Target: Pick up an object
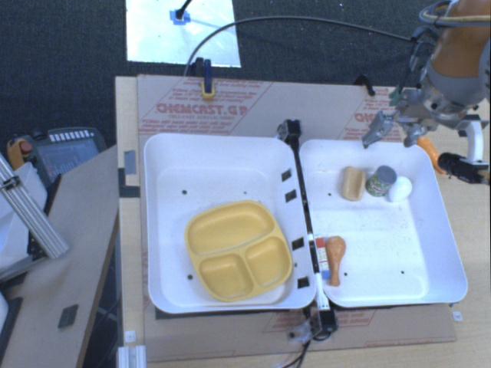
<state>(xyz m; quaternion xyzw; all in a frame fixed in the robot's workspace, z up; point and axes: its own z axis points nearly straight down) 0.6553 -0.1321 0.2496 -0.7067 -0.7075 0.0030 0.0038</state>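
Observation:
In the right bin (430, 244) lie a tan bread-like block (352, 182), a small green-labelled can (380, 181) and a white ball (400, 189), all close together near the back. An orange chicken drumstick (334, 257) lies near the bin's left wall at the front. My gripper (396, 132) hangs above the back rim of the right bin, behind the can, with its two grey fingers spread apart and nothing between them.
The left bin (165, 205) holds a yellow divided plate (238, 248). A black divider strip (301, 213) runs between the bins. A blue-and-yellow clamp (206, 79) sits on the board behind the left bin.

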